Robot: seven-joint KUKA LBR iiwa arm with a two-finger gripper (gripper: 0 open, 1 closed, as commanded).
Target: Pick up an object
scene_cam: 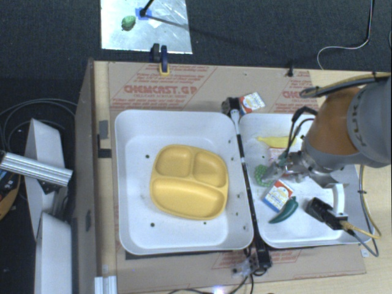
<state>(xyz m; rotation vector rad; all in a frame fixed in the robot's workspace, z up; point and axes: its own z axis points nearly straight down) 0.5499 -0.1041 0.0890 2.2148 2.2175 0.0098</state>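
A dark green pepper point(283, 211) lies in the right bin point(294, 234), long axis slanting from lower left to upper right; a small carton point(277, 195) touches its upper left; the gripper point(277, 169) sits above both, by a green leafy item point(264, 174); whether it is open cannot be told; a yellow tray point(188, 181) fills the left bin point(131, 164).
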